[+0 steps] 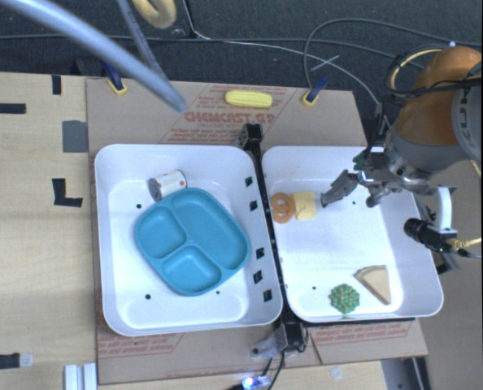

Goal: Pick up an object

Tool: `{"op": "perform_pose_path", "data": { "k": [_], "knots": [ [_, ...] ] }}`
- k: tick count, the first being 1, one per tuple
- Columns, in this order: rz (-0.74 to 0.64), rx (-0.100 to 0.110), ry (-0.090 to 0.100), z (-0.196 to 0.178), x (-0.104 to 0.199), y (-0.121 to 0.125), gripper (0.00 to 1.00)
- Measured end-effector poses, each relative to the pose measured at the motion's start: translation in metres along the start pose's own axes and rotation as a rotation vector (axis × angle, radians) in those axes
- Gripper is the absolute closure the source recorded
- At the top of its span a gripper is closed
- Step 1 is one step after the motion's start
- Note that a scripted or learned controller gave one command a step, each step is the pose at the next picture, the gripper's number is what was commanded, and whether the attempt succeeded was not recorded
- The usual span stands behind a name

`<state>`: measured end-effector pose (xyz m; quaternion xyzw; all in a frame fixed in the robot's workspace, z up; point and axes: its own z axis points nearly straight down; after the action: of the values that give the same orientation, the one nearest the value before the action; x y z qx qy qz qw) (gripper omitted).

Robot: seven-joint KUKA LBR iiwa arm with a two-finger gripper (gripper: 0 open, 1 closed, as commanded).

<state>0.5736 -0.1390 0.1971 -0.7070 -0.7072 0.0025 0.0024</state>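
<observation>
The left bin [111,218] held a blue divided plate [191,240], set at a slant, with a small white-and-grey cup [167,184] lying on its side just beyond the plate's far-left corner. A yellow banana-shaped piece [248,99] lay on the cardboard behind both bins. In the right bin [420,299], an orange ring [282,207] sat touching a pale yellow block [305,205] near the divider, with open floor around them. A green bumpy ball [344,298] and a tan wedge [376,283] rested near the front edge, close together; the wedge's point aimed toward the front right, its long side running on that diagonal. The gripper [357,191] hung over the right bin's far-right part, fingers spread apart and holding nothing, well clear of every object
</observation>
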Motion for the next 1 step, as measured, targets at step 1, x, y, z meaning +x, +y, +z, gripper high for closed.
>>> {"op": "perform_pose_path", "data": {
  "k": [1],
  "knots": [
    [-0.001,-0.002,0.0,0.0627,0.0046,0.0008,0.0]
  ]
}}
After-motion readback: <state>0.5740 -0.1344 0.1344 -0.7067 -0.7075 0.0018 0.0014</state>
